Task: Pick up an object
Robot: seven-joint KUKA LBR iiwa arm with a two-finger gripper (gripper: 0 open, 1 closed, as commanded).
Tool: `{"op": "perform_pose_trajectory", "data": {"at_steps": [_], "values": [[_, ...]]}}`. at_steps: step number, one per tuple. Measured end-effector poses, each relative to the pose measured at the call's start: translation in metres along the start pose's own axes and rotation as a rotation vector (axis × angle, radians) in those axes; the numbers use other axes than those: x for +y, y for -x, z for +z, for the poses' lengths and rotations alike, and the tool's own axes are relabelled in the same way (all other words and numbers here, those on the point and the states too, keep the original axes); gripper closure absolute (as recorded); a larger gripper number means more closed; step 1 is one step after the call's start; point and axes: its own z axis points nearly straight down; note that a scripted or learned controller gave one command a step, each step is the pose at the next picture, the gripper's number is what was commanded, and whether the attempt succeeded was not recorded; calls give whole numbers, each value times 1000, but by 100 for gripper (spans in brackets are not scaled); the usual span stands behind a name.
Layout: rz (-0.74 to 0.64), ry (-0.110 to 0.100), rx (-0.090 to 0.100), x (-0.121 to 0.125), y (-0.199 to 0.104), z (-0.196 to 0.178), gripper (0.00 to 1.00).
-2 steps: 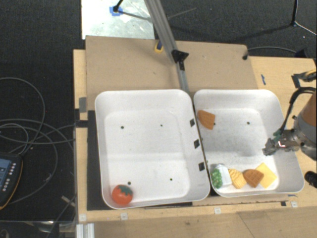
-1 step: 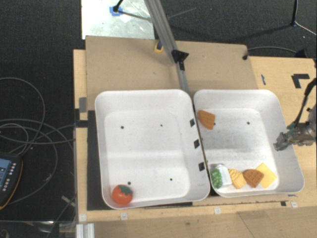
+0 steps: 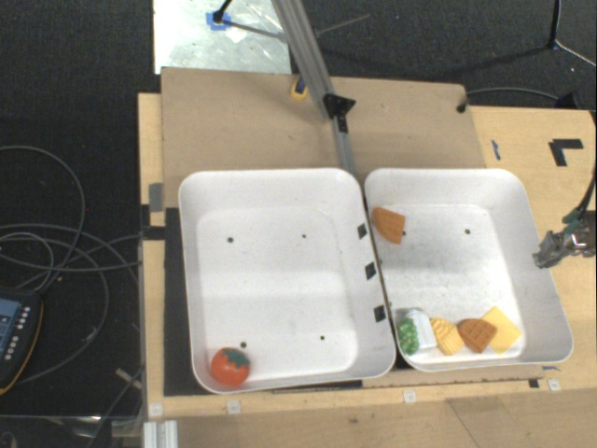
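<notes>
The left bin (image 3: 201,250) holds a red tomato (image 3: 229,366) in its near left corner. In the right bin (image 3: 522,213) an orange wedge (image 3: 389,224) lies near the far left wall. Along that bin's near wall sit a green and white piece (image 3: 411,330), a yellow ridged piece (image 3: 446,336), a brown piece (image 3: 477,333) and a yellow cheese block (image 3: 503,329). My gripper (image 3: 552,250) enters at the right edge, over the right bin's right rim. It is well away from every object, and only its tip is in view.
A grey slanted pole (image 3: 312,54) crosses the far side of the bench down to the gap between the bins. Black clips (image 3: 370,270) join the bins. Cables and a handheld pendant (image 3: 14,329) lie on the floor at the left.
</notes>
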Motion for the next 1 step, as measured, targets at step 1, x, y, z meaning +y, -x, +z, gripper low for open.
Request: {"op": "perform_pose_trajectory", "data": {"at_steps": [1], "values": [[-5,-5,5,14,-52,11,100]]}}
